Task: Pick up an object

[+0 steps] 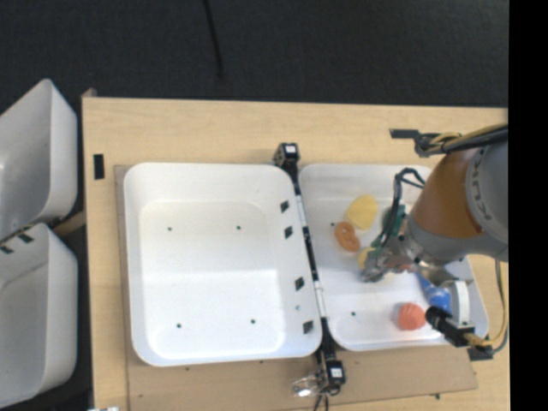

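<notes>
My gripper (373,270) reaches down into the right bin (342,324), near its middle. Its tips are dark and blurred, so their spacing is unclear. An orange round object (347,236) lies just up and left of the gripper. A pale yellow object (363,211) sits beyond it toward the back. A red-orange object (410,316) rests near the bin's front right. A blue object (438,298) lies partly under the arm, right of the gripper. A small yellow bit (365,256) shows right beside the gripper.
The left bin (154,332) stands beside the right one, split from it by a ridge with black clips (301,259). The grey and orange arm (454,208) covers the right bin's right side. White boxes (34,229) stand off the bench's left edge.
</notes>
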Robot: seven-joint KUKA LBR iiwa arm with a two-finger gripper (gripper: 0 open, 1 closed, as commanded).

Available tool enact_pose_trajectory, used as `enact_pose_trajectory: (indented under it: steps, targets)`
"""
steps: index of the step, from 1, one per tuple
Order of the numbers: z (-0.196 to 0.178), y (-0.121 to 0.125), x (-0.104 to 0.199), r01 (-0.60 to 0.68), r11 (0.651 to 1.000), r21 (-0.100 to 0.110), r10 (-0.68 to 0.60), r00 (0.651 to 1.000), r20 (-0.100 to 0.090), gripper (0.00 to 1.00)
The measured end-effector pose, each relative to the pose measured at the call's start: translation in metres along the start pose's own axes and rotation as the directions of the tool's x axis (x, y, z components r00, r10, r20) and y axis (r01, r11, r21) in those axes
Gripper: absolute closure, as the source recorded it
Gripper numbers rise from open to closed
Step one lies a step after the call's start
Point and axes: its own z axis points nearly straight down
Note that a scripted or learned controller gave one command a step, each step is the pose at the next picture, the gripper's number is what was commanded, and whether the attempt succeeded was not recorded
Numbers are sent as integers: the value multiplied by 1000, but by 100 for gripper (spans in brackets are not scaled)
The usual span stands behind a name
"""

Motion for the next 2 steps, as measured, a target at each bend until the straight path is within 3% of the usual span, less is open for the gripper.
enact_pose_trajectory:
  steps: [1, 2]
  targets:
    - [0, -1, 0, -2, 1000, 1, 2, 1000, -1, 0]
    - [-1, 59, 21, 4, 1000, -4, -4, 1000, 0, 0]
